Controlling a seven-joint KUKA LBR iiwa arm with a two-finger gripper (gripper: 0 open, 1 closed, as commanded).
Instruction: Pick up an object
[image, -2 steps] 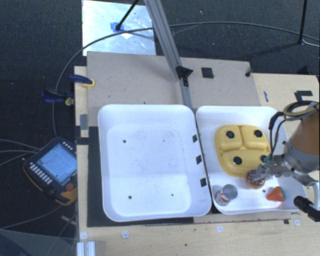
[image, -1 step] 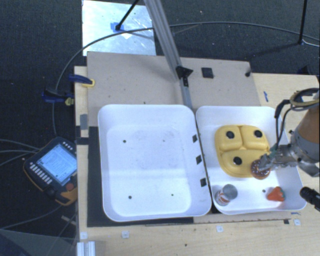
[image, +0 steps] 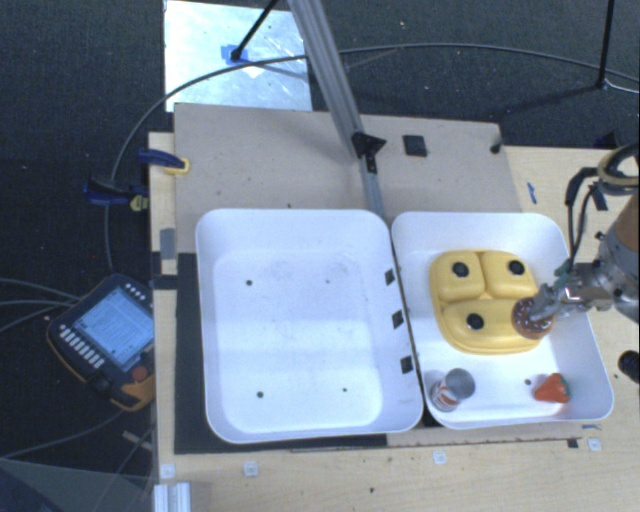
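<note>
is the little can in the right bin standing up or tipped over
Tipped over: the can lies on its side on the right bin floor, its round end facing the camera.

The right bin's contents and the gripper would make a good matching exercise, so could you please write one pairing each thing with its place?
Things:
1. yellow block
2. metal cup
3. orange toy
4. gripper

Places:
A. near right corner of the right bin
B. at the yellow block's right edge
C. middle of the right bin
D. near left corner of the right bin

Pairs: 1-C, 2-D, 3-A, 4-B
</note>
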